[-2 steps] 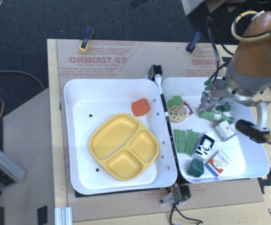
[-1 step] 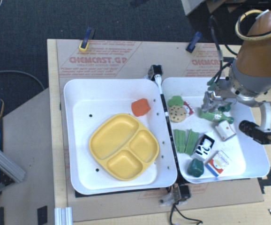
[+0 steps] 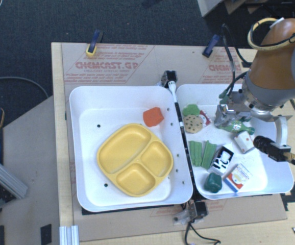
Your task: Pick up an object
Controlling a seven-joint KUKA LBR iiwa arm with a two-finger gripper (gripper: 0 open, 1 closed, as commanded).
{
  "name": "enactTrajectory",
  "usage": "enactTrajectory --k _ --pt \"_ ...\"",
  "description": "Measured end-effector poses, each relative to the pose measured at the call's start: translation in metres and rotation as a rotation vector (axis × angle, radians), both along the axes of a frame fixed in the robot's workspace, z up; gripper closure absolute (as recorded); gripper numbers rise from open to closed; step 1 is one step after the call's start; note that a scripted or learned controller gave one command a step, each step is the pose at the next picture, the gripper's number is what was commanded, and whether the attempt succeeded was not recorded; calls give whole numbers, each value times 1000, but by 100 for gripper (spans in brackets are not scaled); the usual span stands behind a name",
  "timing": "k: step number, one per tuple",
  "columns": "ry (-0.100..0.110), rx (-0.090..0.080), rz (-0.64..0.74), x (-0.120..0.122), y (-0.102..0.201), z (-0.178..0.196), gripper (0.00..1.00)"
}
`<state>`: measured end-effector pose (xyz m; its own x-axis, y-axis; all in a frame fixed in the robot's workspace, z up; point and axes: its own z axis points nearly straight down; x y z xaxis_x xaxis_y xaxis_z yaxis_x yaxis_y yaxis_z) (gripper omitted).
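My gripper [image 3: 228,120] hangs low over the back of the right bin [image 3: 277,180], among small items; its lower part blends with a green-and-white piece [image 3: 239,128] just beneath it. Around it in that bin lie a round cookie [image 3: 192,123], a green leafy piece [image 3: 191,109], green bean pods [image 3: 202,153], a black-and-white block [image 3: 221,160], a dark green object [image 3: 213,182] and a red, white and blue packet [image 3: 236,178]. An orange block [image 3: 153,117] rests in the left bin [image 3: 83,116], behind a yellow divided plate [image 3: 134,158].
A black clip [image 3: 169,78] sits where the two bins meet at the back. The bins rest on a brown cardboard sheet [image 3: 112,63] held by clamps. A black cable connector [image 3: 270,148] hangs from the arm over the right bin's right side.
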<state>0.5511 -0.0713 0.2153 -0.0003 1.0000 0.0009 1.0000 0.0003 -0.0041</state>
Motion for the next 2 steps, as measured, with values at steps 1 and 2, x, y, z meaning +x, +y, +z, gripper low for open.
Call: enactTrajectory --k 1,2 --pt "-9 -2 -1 -1 -6 21 100" --pt "-1 -1 -1 -9 -10 12 100"
